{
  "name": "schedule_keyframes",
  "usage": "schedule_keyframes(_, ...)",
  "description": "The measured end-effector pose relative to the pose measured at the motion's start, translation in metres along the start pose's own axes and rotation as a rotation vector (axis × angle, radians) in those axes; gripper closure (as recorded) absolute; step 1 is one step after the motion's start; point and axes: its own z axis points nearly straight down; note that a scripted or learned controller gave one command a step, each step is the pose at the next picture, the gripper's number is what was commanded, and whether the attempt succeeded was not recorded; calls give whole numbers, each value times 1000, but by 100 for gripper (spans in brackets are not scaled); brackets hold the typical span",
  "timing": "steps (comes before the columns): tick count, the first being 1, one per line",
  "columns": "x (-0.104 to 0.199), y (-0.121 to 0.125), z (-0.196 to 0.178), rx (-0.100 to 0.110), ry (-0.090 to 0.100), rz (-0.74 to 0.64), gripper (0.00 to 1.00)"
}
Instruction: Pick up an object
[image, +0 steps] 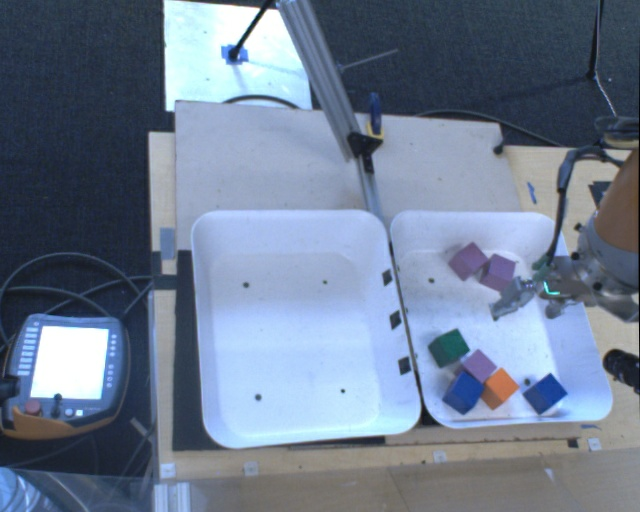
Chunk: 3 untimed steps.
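Several small cubes lie in the right bin (590, 405). Two purple cubes (467, 260) (499, 271) touch near its far side. Toward the front are a green cube (449, 347), a third purple cube (479, 364), an orange cube (500, 388) and two blue cubes (462, 392) (545, 393). My gripper (512, 299) reaches in from the right and hangs over the bin's middle, just in front of the second purple cube. I see no cube in it.
The left bin (215, 400) adjoins the right one along a shared wall with black tabs (395, 320). A slanted metal pole (325, 75) rises behind the bins. A teach pendant (65, 375) lies on the floor at left.
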Motion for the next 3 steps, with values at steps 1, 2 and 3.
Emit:
schedule_keyframes(1,0,1,-2,-5,-1,1,0)
schedule_keyframes(2,6,3,59,2,1,2,0)
schedule_keyframes(3,12,2,102,2,1,1,0)
